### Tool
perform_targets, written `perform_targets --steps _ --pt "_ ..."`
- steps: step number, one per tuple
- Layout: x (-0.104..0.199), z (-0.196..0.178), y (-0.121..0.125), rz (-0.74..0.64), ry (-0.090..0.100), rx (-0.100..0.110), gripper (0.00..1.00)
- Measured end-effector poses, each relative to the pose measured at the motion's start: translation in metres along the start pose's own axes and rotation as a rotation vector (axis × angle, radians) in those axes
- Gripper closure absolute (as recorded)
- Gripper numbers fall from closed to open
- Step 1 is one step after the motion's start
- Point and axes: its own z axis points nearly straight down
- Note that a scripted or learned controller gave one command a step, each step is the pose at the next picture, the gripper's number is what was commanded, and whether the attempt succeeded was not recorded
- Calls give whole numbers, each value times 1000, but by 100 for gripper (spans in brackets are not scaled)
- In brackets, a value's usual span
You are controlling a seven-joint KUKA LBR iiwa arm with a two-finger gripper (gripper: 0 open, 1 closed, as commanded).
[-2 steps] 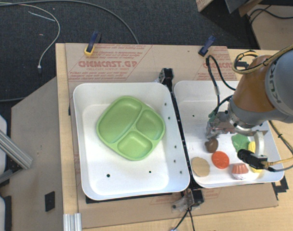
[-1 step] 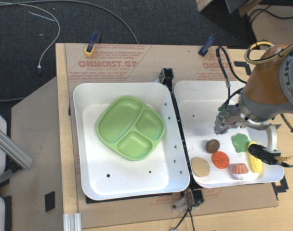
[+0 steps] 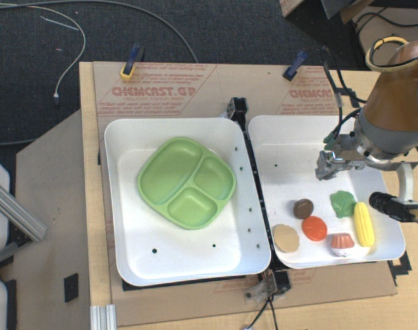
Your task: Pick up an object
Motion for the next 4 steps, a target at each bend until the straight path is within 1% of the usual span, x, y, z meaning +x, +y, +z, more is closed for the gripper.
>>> perform_targets --steps 1,2,3,4 --pt "50 -7 -2 -4 3 5 100" --pt "100 -2 6 -5 3 5 100" --pt "157 -21 17 -5 3 3 100" --pt "209 -32 20 -2 2 4 100"
